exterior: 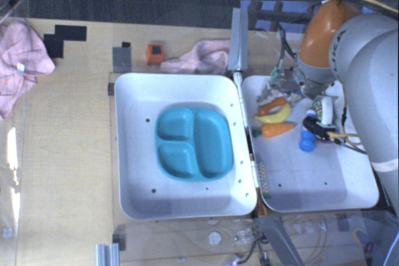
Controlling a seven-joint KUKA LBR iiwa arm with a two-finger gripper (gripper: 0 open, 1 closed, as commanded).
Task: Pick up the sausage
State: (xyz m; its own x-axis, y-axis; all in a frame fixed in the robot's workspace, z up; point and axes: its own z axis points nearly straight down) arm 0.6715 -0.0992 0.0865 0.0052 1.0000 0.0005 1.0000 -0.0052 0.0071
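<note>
Sausage (272, 105): reddish-brown, short, lies in the upper left part of the right bin (324, 187), tilted, right end higher.
Banana (278, 114): yellow, just below the sausage, looks to be touching it along its side.
Carrot (278, 129): orange, just below the banana, green tip pointing at the bin's left wall.
Blue toy (306, 143): small, right of the carrot, apart from it.
Jaws: low at the sausage's upper right end, near the bin's back wall; grey metal bunched together there, can't tell whether released or clenched.
Arm (368, 65): grey, comes in from the right over the right bin, orange band (321, 31) above the wrist.
Left bin (140, 196): holds a teal divided plate (193, 143) in its middle, three compartments, flat.
Desk (62, 165): pale wood; pink cloth (196, 59) behind the left bin, small orange block (154, 53) just left of it, a second pink cloth (22, 62) at the far left edge.
</note>
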